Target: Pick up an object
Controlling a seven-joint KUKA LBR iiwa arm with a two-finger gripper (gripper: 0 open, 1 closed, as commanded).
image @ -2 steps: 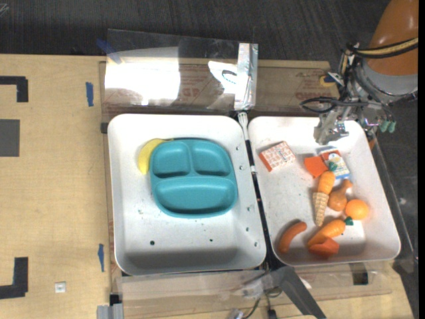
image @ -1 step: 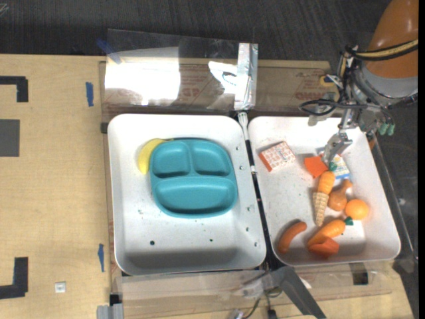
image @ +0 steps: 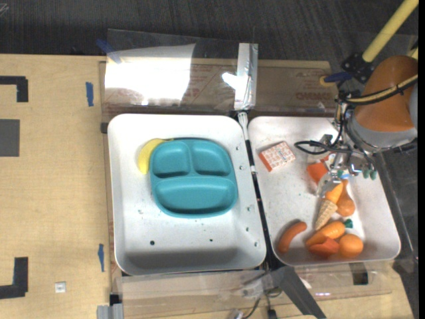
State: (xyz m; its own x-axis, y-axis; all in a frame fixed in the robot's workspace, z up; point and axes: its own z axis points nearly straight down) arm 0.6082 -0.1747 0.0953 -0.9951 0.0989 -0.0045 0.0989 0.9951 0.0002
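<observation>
Right bin point(image: 382, 208): gripper point(image: 337, 175) low over orange toy food pile; grip state cannot be told. Cone point(image: 325, 211), waffle-textured, tan, tilted, just below gripper. Left bin point(image: 126, 178): teal divided plate point(image: 194, 176).

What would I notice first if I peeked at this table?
Probably the big teal divided plate in the middle of the left bin. Then the heap of orange toy food in the right bin's near right corner, with the robot's gripper reaching down just above it.
</observation>
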